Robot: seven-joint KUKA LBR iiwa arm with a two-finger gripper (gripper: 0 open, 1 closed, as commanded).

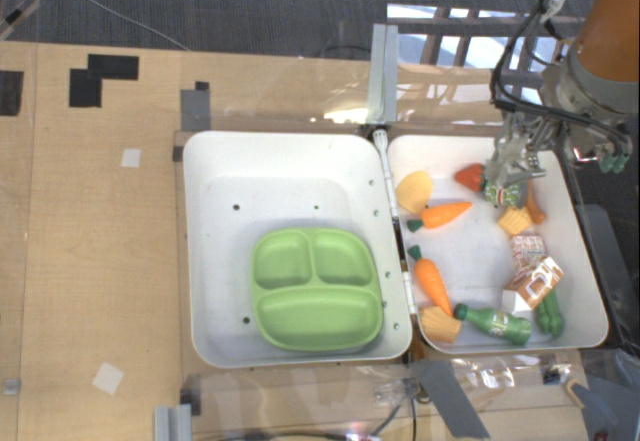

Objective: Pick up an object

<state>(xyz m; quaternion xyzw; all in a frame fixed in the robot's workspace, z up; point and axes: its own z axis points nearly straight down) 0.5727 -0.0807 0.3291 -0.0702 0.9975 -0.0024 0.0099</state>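
Note:
My gripper (512,172) hangs low over the back of the right bin (592,281), at the end of the grey arm with the orange band. Right under its tip lies a small green and white item (506,195), and I cannot tell whether the two touch. A red piece (468,175) sits just left of it. A yellow wedge (514,221) and an orange piece (535,209) lie just in front. Further left are a yellow fruit (413,190) and a carrot (443,215).
The right bin also holds a second carrot (431,281), a yellow lump (440,326), a green bottle (495,322), two small cartons (530,269) and a green pickle (548,314). The left bin (220,189) holds a green divided plate (317,287). A metal divider (395,229) separates the bins.

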